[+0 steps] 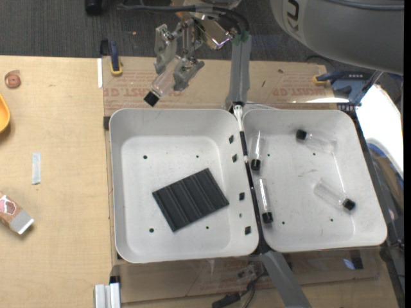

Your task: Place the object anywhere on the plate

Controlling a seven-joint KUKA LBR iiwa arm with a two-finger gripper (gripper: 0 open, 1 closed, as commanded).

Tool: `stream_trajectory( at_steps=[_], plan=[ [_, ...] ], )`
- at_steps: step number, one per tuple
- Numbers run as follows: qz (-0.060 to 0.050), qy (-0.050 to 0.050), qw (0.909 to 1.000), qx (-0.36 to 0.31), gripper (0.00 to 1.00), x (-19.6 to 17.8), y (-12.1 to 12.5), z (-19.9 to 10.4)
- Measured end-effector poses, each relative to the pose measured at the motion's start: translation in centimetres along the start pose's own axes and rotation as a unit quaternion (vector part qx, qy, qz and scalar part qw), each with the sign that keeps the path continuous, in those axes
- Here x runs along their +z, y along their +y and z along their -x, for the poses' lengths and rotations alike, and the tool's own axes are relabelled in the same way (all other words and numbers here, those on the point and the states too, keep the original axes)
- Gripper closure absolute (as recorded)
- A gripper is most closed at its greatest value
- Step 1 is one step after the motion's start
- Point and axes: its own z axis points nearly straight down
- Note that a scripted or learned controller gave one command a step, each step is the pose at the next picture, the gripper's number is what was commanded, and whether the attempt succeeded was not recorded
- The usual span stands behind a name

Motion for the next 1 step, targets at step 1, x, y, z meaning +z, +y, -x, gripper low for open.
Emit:
stream_trajectory(
  at_steps=[1],
  plan=[
    [0.0, -0.003, 1.0, 0.002, 1.0, -0.98, -0.17, 0.09]
  ],
)
